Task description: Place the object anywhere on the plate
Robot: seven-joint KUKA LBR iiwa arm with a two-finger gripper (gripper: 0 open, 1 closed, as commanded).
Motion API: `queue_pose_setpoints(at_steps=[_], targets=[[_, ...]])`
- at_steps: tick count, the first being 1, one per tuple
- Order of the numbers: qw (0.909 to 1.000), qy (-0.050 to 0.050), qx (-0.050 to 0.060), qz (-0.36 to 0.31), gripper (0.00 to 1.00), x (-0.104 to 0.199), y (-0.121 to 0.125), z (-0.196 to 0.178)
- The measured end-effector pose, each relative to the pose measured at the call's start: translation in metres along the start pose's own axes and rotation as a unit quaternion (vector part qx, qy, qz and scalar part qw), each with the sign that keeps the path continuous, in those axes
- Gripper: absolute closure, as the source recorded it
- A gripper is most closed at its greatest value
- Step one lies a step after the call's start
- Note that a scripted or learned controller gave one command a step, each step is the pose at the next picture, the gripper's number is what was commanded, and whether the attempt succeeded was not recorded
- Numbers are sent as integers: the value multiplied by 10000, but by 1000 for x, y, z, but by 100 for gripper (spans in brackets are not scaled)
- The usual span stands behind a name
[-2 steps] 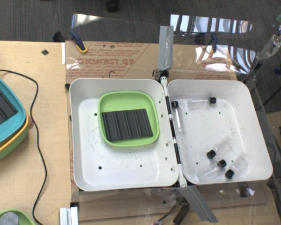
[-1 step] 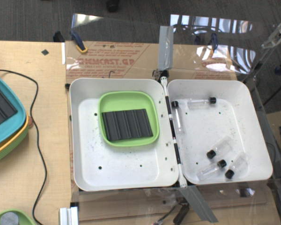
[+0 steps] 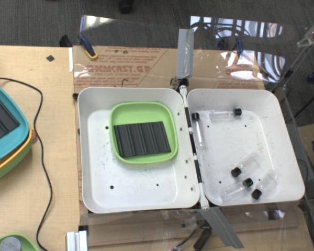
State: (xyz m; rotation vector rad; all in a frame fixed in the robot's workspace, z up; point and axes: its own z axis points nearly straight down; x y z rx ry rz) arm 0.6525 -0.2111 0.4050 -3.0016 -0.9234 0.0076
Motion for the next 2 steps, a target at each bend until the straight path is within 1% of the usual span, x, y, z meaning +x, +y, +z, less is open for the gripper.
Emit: queue_pose_setpoints(at_steps=[1, 2], targets=[[9976, -3, 5, 696, 0, -6, 9, 54], [9843, 3, 2, 1764, 0, -7, 8, 35]])
